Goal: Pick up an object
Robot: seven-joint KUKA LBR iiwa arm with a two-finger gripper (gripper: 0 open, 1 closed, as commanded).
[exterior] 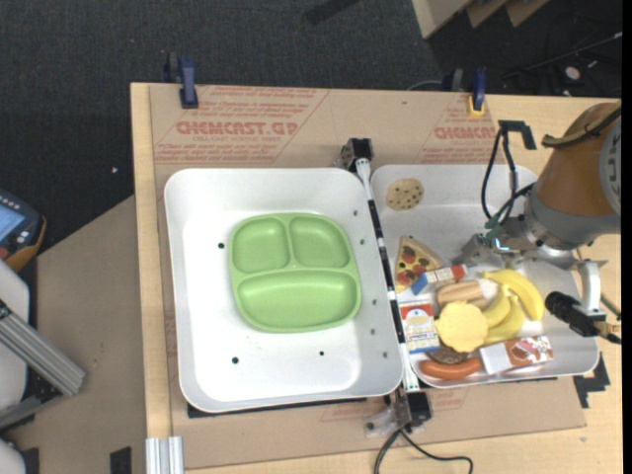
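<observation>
The gripper (491,248), whose grip cannot be told from this view, is seen low in the right bin (449,188) just above the toy food — pizza slice (416,260), hot dog (465,291), bananas (517,296) — while a green divided plate (293,271) is seen in the left bin (202,265).

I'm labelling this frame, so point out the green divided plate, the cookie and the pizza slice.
Green divided plate (293,299): camera view, its large lower compartment.
Cookie (404,195): camera view, its centre.
Pizza slice (416,260): camera view, its topped face.
</observation>
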